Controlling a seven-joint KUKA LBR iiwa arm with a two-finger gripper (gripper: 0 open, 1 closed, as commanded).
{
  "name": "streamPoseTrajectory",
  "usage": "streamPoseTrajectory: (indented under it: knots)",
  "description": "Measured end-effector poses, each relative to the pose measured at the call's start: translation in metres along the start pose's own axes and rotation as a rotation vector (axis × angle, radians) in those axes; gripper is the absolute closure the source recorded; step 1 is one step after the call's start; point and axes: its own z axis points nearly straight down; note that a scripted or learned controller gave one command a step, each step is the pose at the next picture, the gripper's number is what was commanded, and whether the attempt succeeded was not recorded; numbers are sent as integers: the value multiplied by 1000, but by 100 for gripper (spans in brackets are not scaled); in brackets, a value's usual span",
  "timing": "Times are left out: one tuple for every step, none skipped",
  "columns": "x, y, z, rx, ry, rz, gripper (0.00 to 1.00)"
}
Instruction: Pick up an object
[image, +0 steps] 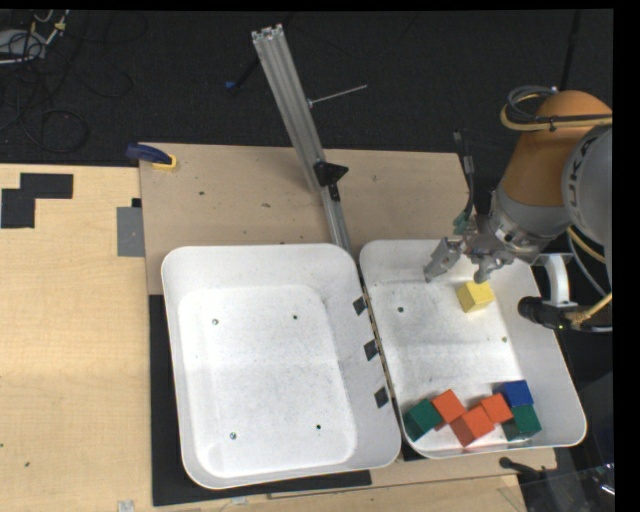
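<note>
A yellow block (476, 295) lies in the right bin (440, 340), near its far right side. My gripper (462, 270) hangs over the bin's far edge, just above and slightly left of that block. Its two fingers are spread apart and open; the left fingertip (438, 267) points down-left and the right one ends right above the yellow block. Nothing sits between the fingers. At the bin's near edge lies a cluster of blocks: a green one (423, 417), orange ones (473, 425), a blue one (516, 393) and another green one (521, 424).
The left bin (260, 370) stands beside the right one, joined by black clips (370, 350). A slanted aluminium rail (300, 130) rises behind the bins. The arm's orange band (550, 150) and cables fill the right side.
</note>
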Motion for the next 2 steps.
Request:
streamPoseTrajectory:
  knots:
    - [1, -7, 46, 0, 0, 1, 0]
    - [2, -6, 80, -6, 0, 2, 0]
